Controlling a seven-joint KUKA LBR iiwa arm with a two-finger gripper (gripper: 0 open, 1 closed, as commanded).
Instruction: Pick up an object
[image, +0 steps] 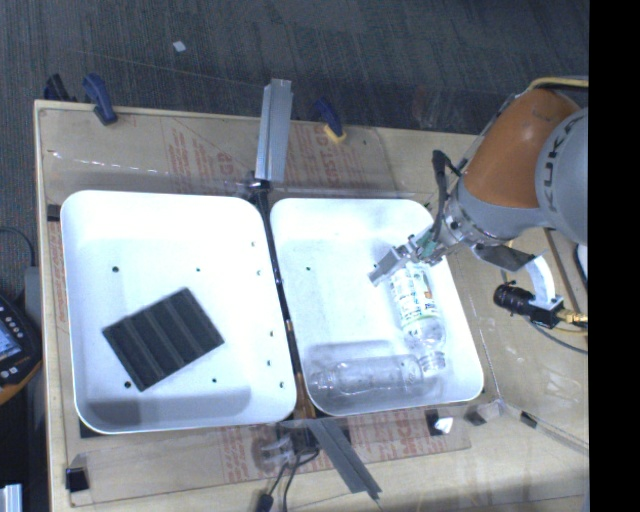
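Two clear plastic bottles lie in the right bin (300, 300). One, with a white label (415, 308), lies lengthwise along the right side. The other (365, 373) lies crosswise along the front wall. My gripper (392, 262) hangs low over the far end of the labelled bottle, right at its top, reaching in from the right. I cannot make out whether anything sits in its grasp. A flat black ridged slab (163, 336) lies in the left bin (90, 230).
The grey arm with its orange band (510, 160) crosses the right bin's far right corner. A metal divider bar (272, 130) stands behind the seam between the bins. Blue clamps (98, 98) grip the bench's back edge.
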